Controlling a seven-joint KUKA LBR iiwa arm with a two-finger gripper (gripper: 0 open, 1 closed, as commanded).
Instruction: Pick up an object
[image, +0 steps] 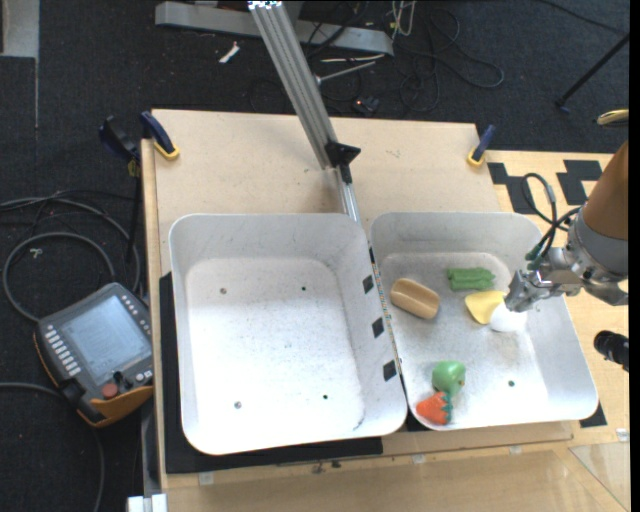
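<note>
Camera view: gripper (521, 297) seemingly atop white object (507, 321).

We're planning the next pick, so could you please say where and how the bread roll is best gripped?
Grip the roll across its short width at the middle, coming straight down from above. It lies flat in the right bin, long axis running upper left to lower right, and apart from its neighbours, so the fingers should fit on both sides.

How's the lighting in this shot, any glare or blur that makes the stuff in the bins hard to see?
Camera view: light is even and soft, with faint shadows under the bread roll and green block. The white bins look bright but not blown out. The pincer area is slightly soft, and a white object below it blends into the bin floor.
</note>
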